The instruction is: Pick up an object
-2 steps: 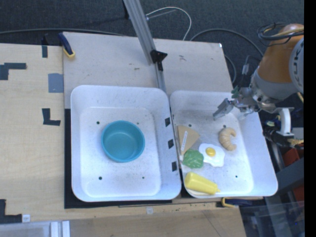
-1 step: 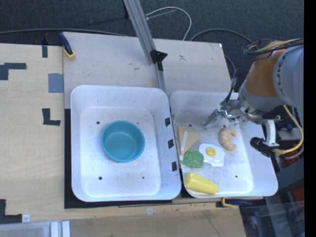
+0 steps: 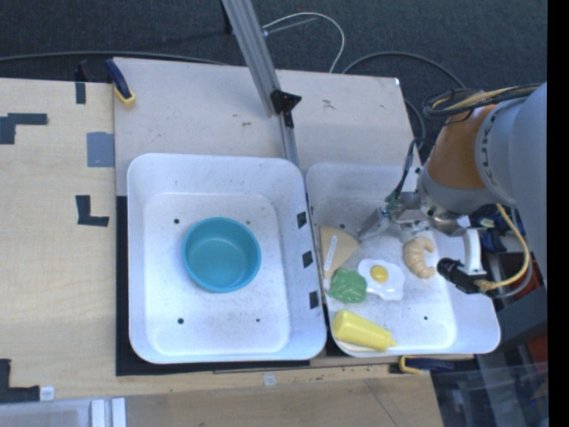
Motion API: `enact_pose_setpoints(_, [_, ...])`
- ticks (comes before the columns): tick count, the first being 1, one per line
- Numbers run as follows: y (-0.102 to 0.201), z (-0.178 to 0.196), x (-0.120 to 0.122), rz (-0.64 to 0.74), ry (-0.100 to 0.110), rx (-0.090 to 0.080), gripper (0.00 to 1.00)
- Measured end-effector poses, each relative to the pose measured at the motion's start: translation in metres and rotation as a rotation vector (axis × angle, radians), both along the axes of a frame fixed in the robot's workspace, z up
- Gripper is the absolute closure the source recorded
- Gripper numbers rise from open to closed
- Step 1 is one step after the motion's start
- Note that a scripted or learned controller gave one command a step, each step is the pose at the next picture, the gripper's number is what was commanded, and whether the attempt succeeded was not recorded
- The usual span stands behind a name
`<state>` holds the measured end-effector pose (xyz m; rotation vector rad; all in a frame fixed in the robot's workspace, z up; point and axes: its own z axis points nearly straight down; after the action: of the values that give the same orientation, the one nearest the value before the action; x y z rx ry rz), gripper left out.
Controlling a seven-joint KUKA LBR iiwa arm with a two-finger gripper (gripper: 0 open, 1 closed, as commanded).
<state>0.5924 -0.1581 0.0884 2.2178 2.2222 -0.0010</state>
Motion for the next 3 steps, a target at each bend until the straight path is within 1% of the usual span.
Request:
enact_pose_setpoints(1, [0.001,0.011,0.000,0.001,0.001,0.002,1.00])
enact_pose_setpoints(2, [0.004,0.055,-0.005,0.000,-0.001,0.002,1.00])
enact_pose_setpoints(3, [0.007,0.116,-0.009,0.000,-0.004,0.001,1.00])
